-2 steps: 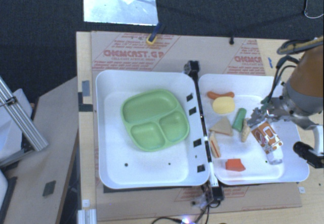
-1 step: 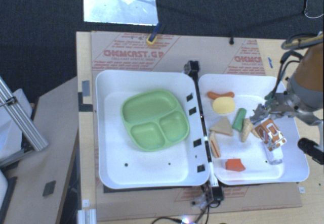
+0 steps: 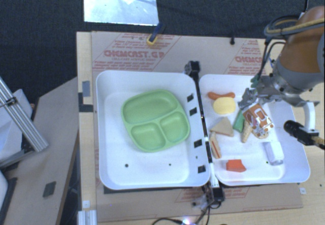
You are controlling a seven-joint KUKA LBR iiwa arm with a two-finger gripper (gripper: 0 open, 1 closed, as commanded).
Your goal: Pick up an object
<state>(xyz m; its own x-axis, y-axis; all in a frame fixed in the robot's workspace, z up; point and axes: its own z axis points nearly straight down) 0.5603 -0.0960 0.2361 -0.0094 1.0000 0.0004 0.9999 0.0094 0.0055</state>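
Observation:
Several toy food pieces lie in the right bin (image 3: 294, 170): an orange sausage (image 3: 221, 95), a yellow round piece (image 3: 224, 106), a tan sandwich wedge (image 3: 222, 127), a green piece (image 3: 238, 123), a cone (image 3: 247, 130), an orange-and-white patterned piece (image 3: 258, 119), a striped strip (image 3: 215, 146), a red-orange block (image 3: 235, 165) and a white block (image 3: 274, 152). My gripper (image 3: 252, 98) hangs low over the bin's upper middle, just above the patterned piece and right of the yellow piece. Its tip is partly hidden by the wrist.
The left bin (image 3: 111, 168) holds a green divided plate (image 3: 155, 120). A black divider (image 3: 199, 117) separates the two bins. The arm's grey body with its orange band (image 3: 304, 51) covers the right bin's far right corner. A black part (image 3: 297, 131) juts over the right rim.

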